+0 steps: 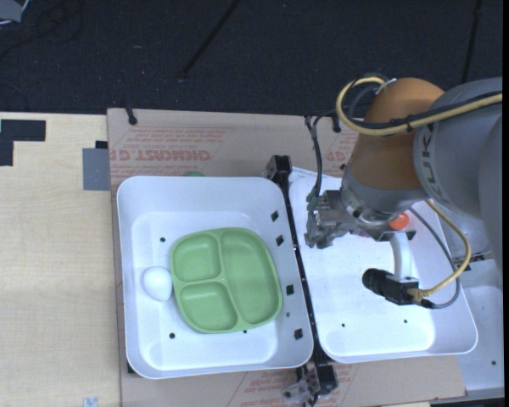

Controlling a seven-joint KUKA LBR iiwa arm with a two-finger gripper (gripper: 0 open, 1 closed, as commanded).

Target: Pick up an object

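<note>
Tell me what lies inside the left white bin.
The left bin holds a green divided plate with three compartments, and a small white ball touching the plate's left edge. Whatever sits beneath the plate is covered and cannot be seen.

Bins (144,202) lit evenly from overhead, whites near glare, soft shadows cast beneath the arm (458,159), dark floor underexposed, focus slightly soft.

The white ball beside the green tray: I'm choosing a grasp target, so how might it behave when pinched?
The white ball looks round and smooth, so it would likely roll or squirt away. It touches the green tray, which may block one finger.
</note>
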